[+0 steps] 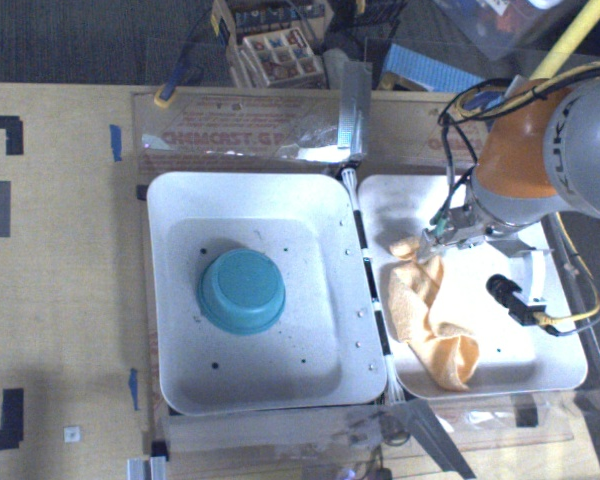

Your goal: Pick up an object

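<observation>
We're over the right bin (570, 373) now, and the tool (442, 236) is down at the upper end of the yellow cloth (432, 313), which lies crumpled along that bin's left side. We can't tell whether the tool is clenched or released; the wrist hides it. It looks like the grasp step to us. Next comes a straight lift, if the cloth is caught. The blue bowl (242, 290) sits upside down in the left bin (180, 203), well apart.
</observation>
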### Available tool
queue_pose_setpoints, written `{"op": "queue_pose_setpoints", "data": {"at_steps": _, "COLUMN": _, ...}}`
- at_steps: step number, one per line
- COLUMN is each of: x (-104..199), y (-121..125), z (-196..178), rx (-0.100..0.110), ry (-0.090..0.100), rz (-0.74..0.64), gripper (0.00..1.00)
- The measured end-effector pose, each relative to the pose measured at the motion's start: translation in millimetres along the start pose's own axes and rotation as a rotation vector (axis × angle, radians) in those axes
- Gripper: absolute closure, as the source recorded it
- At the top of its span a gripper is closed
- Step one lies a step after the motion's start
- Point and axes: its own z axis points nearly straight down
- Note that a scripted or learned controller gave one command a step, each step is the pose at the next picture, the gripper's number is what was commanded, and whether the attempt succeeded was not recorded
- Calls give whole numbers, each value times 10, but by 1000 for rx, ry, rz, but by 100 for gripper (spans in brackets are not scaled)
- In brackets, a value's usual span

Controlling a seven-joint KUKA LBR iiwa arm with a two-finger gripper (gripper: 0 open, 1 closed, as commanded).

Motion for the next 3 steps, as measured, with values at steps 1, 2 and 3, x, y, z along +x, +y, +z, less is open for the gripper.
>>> {"op": "queue_pose_setpoints", "data": {"at_steps": 1, "x": 2, "y": 1, "z": 1, "rx": 0, "ry": 0, "rz": -1, "gripper": 0}}
{"op": "queue_pose_setpoints", "data": {"at_steps": 2, "x": 25, "y": -151, "z": 268, "rx": -4, "ry": 0, "rz": 44, "gripper": 0}}
{"op": "queue_pose_setpoints", "data": {"at_steps": 3, "x": 10, "y": -142, "z": 159, "rx": -9, "ry": 0, "rz": 48, "gripper": 100}}
